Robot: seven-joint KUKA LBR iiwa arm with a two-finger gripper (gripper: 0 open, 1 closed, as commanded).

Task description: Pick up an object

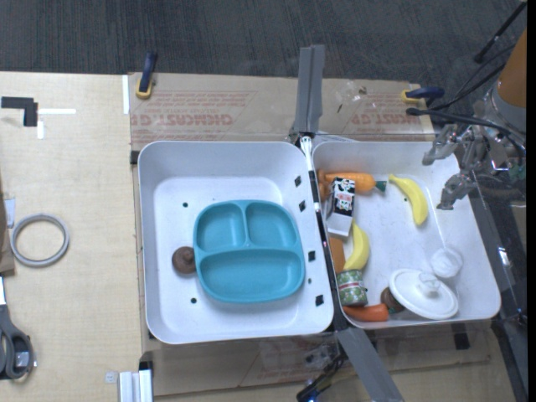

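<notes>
A: What's the biggest thing down there?

B: The light wooden bench, with dark carpet beyond its far edge. A brown cardboard sheet lies under the bins; it carries red mirrored print I can't read.

A: And the bins?

B: Two shallow white ones side by side. The left bin holds a teal divided plate with three compartments, and a small brown round object touching the plate's left rim.

A: The right one?

B: The right bin is crowded. A white lid with a knob sits at the near side, a small white cup just beyond it. One banana lies toward the far side, another banana by the left wall. A carrot lies along the far left, touching a small carton with a black-and-white cow pattern; its lettering is too small to read. A green-labelled can and an orange-red piece sit at the near left corner.

A: The gripper?

B: The gripper hangs over the right bin's far right corner, nothing between its fingers. Whether they're spread or closed, I can't tell.

A: Anything else?

B: A grey tape roll at the left, scissors nearer, blue clamps at the far edge.
</notes>
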